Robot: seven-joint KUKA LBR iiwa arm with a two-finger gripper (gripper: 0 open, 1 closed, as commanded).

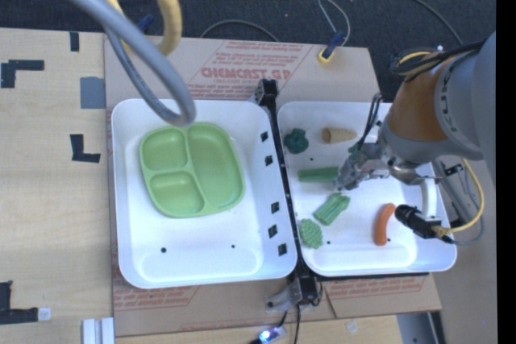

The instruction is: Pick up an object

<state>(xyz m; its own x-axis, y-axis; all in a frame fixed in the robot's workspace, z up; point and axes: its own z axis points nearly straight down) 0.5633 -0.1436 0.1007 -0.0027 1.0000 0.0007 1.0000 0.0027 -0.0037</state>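
The grey arm with its orange band [419,113] reaches in over the right-hand shallow white bin [355,258], and its hand [351,176] hangs low above the middle of that bin. The metal fingertips are too small and blurred to read, so I cannot tell whether the hand is open or closed, and nothing can be made out between them.

Just beside the hand, toward the divider between the bins, lies a flat green stick-shaped piece [318,173], its near end touching or almost touching the fingertips; which of the two I cannot tell. Just below the hand, toward the front of the bin, a ridged light-green block [331,209] lies tilted. Further on the same way, near the front corner by the divider, sits a small bumpy round green object [310,234]. Beyond the hand, toward the back wall, a tan cone-shaped piece [339,135] lies on its side, and a dark-green lumpy object [296,142] rests near the divider at the back. On the arm's side of the hand, well apart from it, an orange sausage-shaped object [384,224] lies on the bin floor.

Far across the divider, the left-hand white bin [193,262] holds a light-green plastic plate with three compartments [192,170], lying flat on the bench-side floor of the bin.
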